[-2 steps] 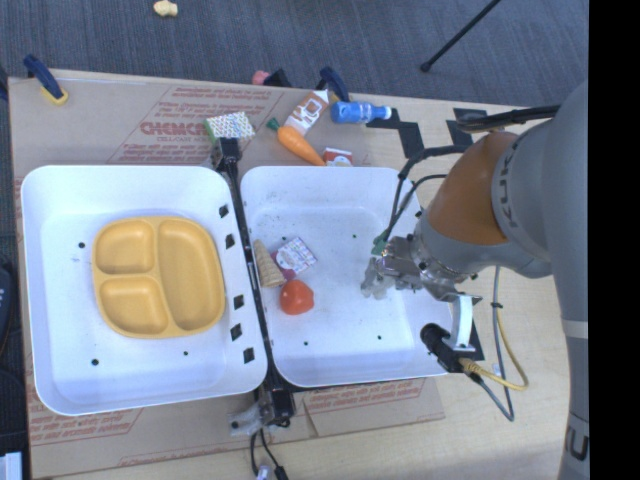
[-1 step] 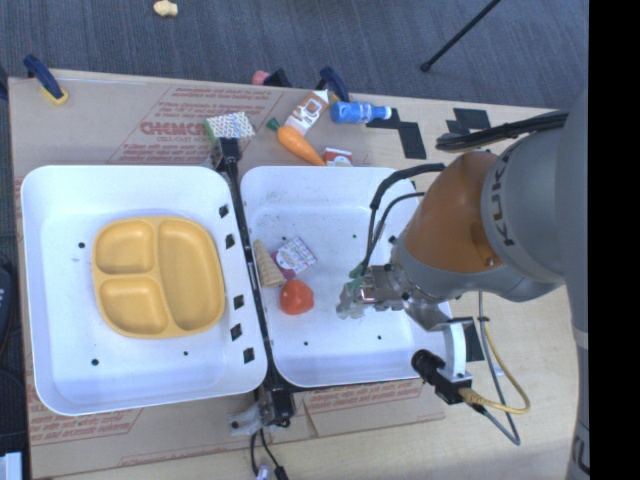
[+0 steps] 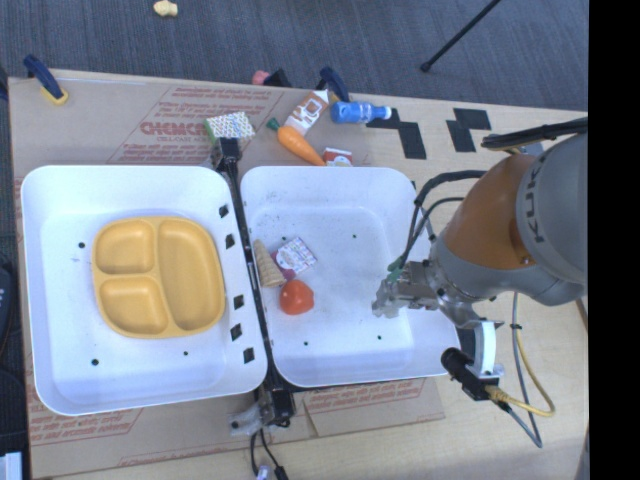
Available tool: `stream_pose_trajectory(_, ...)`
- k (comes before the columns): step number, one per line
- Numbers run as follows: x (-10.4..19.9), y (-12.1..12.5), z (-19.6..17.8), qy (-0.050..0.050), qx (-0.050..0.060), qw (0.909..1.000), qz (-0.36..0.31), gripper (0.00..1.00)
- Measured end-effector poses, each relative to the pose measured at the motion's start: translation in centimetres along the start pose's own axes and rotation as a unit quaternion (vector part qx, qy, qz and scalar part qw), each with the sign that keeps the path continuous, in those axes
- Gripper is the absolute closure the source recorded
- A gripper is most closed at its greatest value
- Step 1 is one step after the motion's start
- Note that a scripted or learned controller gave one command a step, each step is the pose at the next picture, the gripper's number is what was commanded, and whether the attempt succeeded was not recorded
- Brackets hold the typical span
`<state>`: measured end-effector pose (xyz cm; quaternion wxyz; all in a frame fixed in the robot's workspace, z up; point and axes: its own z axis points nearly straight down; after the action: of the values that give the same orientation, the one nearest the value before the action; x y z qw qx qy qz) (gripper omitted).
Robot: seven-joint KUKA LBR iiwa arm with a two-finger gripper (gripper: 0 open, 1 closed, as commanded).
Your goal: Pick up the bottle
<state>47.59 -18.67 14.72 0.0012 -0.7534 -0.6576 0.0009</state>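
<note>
Gripper [image 3: 392, 300] low in right bin [image 3: 340, 363], grip state unclear; bottle [image 3: 358, 113] on bench behind, not yet picked.

Along the top of the frame we see dark grey ribbed carpet [image 3: 300, 28], a small yellow scrap [image 3: 165, 8] lying on it at upper left. Below, brown cardboard [image 3: 150, 128] covers the counter under even light.

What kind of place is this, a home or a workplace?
Probably a robot lab or test bench, not a home. A grey and orange robot arm reaches over two white bins holding toy food, such as a yellow divided plate, with carpet floor behind.
</note>
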Motion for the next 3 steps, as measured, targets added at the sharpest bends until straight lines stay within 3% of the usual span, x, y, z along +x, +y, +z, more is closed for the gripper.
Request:
stream_pose_trajectory(1, 3.7, -0.5, -1.4, 0.001, 0.001, 0.9938, -0.111, 1.0)
stream_pose_trajectory(2, 7.6, -1.0, -2.2, 0.001, 0.001, 0.9891, -0.147, 1.0)
stream_pose_trajectory(3, 12.7, -1.7, -4.4, 0.0, -0.001, 0.9551, -0.296, 1.0)
